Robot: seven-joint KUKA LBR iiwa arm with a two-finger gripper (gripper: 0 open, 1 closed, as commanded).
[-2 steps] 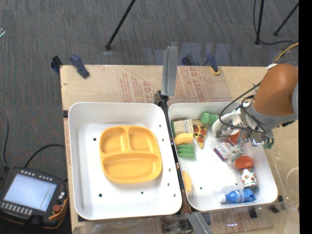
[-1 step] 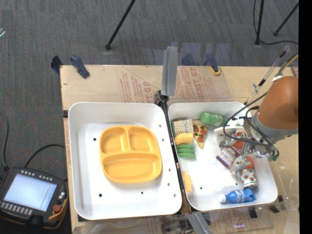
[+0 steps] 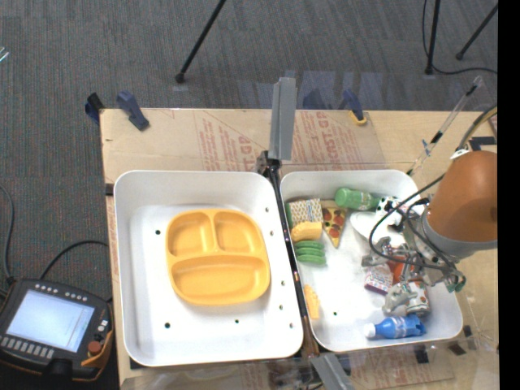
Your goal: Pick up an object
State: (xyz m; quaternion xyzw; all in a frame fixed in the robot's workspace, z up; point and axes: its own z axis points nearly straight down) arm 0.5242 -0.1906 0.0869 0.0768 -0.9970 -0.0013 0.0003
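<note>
Bins: you see two shallow white plastic bins, left (image 3: 130,242) and right (image 3: 341,344).
Plate: one yellow three-compartment plate (image 3: 218,257), smooth, in the left bin.
Arm: one, orange band (image 3: 467,197) over the right bin.
Gripper (image 3: 404,287): low among the clutter; you can't tell its grip.
Pickable items, right bin: one green bottle (image 3: 356,198), one blue bottle (image 3: 396,327), one pizza slice (image 3: 332,223), one pea pod (image 3: 309,252).
</note>
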